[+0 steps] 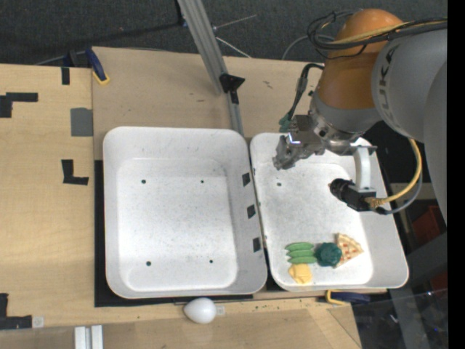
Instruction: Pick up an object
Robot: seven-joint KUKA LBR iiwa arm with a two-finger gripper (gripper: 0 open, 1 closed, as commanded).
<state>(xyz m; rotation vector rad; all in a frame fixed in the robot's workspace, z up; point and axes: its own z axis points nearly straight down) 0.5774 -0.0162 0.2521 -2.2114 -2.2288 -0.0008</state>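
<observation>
The grey arm with its orange band reaches in from the right, and its tool [285, 157] hangs over the far left corner of the right-hand shallow white bin [385, 249], close to the rim that meets the left-hand shallow white bin [120, 195]. Whether the tool's two dark tips are spread or pressed together cannot be told from this angle; nothing is seen between them.

The small objects lie together at the near end of the right-hand bin, well apart from the tool: a green ridged pod-shaped piece [299, 251], a small yellow lump [300, 272] just below it, a dark teal rounded object [329, 254] beside them, and an orange-and-cream wedge like a pizza slice [349, 246] touching the teal one on its right.

A white egg-shaped object [200, 310] rests on the wooden surface [43, 246], just outside the near edge of the left-hand bin.
</observation>
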